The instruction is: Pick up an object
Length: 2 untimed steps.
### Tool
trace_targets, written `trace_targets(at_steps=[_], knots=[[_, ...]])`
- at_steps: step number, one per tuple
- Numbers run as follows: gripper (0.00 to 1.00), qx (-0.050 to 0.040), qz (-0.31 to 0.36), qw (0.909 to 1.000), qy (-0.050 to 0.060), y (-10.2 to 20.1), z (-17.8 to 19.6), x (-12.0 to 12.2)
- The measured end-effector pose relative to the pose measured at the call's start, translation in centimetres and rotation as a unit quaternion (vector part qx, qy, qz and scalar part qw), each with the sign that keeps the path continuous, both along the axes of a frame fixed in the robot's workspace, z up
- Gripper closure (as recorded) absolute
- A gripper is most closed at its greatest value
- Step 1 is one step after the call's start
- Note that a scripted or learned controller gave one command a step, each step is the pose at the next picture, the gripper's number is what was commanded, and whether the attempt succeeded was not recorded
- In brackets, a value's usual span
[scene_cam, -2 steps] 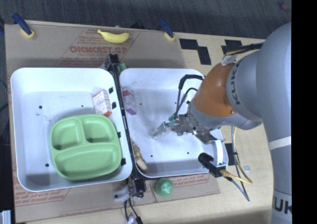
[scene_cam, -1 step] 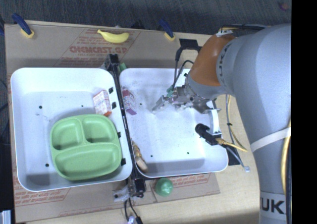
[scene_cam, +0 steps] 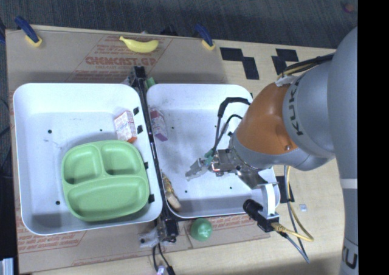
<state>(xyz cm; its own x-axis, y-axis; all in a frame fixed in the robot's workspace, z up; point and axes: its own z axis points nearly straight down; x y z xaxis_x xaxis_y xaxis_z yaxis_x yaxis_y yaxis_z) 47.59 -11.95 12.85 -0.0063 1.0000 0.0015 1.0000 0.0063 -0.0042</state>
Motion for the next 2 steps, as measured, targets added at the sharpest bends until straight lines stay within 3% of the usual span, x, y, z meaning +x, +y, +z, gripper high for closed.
trace_targets(at_steps=[1,2], knots=[[0.0,-0.0007,-0.002,1.0,-0.001,-7.4,-3.7,7.0],[1.0,-0.0004,0.0,1.0,-0.001,-7.3,-2.7,7.1]])
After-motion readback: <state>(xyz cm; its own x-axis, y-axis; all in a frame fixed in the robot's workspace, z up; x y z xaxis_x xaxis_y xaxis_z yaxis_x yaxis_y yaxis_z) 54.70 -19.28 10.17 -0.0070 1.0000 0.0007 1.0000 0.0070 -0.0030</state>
